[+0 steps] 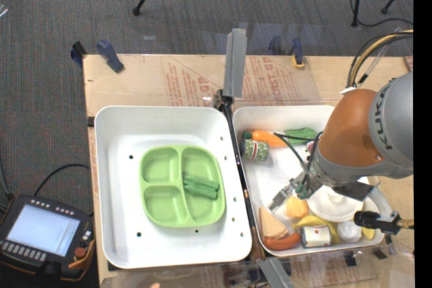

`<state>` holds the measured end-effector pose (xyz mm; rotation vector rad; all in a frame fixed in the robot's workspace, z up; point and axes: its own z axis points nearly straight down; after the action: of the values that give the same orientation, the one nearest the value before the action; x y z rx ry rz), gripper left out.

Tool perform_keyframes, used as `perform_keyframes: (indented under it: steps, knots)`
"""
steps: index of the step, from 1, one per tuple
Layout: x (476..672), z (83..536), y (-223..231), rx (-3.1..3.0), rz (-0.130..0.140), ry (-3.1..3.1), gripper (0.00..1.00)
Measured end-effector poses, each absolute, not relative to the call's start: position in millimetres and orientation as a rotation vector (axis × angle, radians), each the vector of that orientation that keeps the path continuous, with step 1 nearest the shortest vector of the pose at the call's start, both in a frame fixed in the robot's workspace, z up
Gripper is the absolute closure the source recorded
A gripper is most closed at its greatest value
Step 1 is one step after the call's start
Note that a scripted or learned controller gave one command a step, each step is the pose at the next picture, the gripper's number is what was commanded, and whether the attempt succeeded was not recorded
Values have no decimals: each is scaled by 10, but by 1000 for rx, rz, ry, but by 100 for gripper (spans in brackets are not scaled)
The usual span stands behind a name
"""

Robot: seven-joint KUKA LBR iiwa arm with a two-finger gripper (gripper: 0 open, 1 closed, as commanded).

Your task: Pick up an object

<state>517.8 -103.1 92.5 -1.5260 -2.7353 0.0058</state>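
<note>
Several toys [298, 208] clustered just beside gripper [286, 197] in right bin [255, 180].

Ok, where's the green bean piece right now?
The bean lies in the left bin, on the green tray, across the divider between its right-hand compartments, far from the tool in the right bin.
</note>
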Motion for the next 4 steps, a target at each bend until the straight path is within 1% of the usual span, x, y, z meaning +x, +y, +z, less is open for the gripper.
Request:
perform_keyframes:
  steps: [1, 2, 3, 4]
  knots:
    - [4747, 829, -1029, -1550, 4, -2723, 0]
    - [5443, 840, -1495, -1899, 3, -2497, 0]
    - [6407, 826, -987, -1870, 6, -2517, 0]
    - [6396, 806, -1005, -2113, 18, -2305, 0]
